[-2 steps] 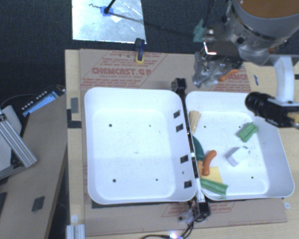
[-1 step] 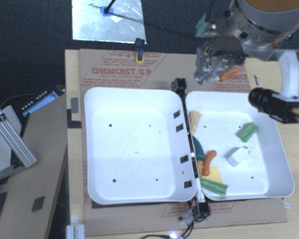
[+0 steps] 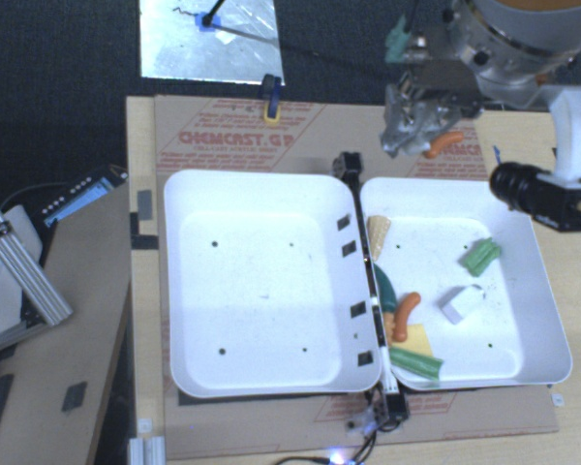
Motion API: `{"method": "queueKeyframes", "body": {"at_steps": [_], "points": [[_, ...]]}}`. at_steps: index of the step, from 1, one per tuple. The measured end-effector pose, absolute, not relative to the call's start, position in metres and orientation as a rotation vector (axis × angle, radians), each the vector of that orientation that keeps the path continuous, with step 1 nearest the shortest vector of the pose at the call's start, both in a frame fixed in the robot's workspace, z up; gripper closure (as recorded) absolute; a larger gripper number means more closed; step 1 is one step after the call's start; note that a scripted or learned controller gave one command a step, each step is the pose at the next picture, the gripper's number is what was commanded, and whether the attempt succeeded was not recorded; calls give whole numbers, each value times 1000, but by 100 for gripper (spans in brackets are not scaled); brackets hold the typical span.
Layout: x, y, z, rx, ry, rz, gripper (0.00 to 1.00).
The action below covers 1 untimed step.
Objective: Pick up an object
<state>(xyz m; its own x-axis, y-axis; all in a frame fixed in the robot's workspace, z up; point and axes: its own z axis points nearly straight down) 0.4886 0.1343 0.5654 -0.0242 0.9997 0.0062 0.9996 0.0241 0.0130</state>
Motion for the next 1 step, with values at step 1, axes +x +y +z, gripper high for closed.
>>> {"method": "queueKeyframes", "body": {"at_steps": [1], "points": [[489, 134, 577, 2187, 2248, 25, 100]]}}
